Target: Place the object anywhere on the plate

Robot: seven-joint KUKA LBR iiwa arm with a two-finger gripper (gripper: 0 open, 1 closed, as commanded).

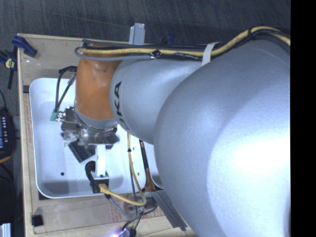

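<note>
The arm (207,127) is pale grey with an orange band (96,90) near its wrist. A yellow cable (163,51) runs along it. The bin (44,132) is white, the bench (49,48) tan.

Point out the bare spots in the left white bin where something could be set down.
The shallow white left bin has bare floor along its left wall and in its near-left corner. The middle is crowded by the grey-and-orange arm's gripper and its cables. The right side is hidden under the arm.
</note>
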